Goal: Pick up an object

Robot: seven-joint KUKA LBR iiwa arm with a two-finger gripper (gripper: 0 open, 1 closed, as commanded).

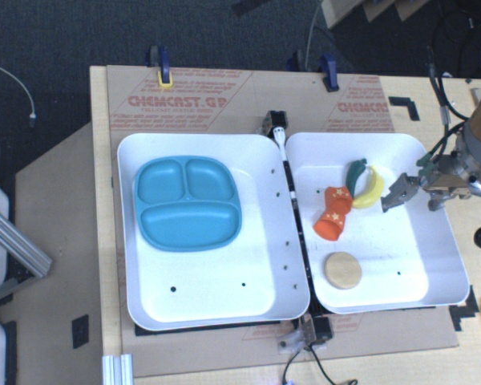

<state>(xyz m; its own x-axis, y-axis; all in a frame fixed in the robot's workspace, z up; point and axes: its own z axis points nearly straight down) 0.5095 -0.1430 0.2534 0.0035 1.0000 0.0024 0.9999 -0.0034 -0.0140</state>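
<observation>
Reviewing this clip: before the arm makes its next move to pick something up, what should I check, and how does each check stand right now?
1. Targets in the right white bin: orange cup with stars, yellow banana with green tip, round tan disc: ok.
2. Two-finger gripper over the right bin, beside the banana: ok.
3. Gripper carrying nothing: ok.
4. Cup clear of banana for a clean grasp: not ok, they touch or overlap.
5. Disc lying apart: ok.
6. Blue divided plate in the left bin, out of the way: ok.

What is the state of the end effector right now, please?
End effector: open, holding nothing, above the right bin beside the banana.
</observation>
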